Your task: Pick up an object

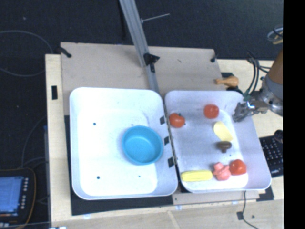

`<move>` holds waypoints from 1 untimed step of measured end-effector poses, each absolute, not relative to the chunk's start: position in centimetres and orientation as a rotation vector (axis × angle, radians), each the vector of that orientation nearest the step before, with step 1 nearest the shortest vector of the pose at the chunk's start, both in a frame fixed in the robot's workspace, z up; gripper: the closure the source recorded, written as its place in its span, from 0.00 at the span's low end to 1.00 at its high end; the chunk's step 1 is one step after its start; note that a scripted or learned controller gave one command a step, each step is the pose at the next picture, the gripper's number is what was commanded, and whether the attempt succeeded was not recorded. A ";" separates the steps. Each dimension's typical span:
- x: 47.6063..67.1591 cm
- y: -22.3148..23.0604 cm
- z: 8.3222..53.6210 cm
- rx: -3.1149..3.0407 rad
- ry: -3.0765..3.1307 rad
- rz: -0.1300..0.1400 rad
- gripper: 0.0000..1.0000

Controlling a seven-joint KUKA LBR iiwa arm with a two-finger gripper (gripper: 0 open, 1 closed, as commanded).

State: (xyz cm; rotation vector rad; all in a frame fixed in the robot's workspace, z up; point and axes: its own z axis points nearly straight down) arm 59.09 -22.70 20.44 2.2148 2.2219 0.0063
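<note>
Looking down at a slant on two shallow white bins set side by side on a bench. The left bin (95,175) holds a blue bowl (141,144), right of centre. The right bin (190,101) holds small items: a red ball (211,111) near the top, a tomato-like red piece (177,120) by the left wall, a pale yellow piece (222,130) w/ a brown lump (224,146) just below it, a yellow banana-like piece (196,176) at the bottom, and a pink toy (220,171) touching another red piece (238,167). The gripper (242,109) hangs at the right bin's upper right edge; whether it's open or closed can't be told, the view being too blurry. Nothing seems to be in it. The red ball lies near, to its left; the pale yellow piece is just below-left.
</note>
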 end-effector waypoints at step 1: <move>59.6 -18.0 21.6 2.211 2.232 0.006 1.00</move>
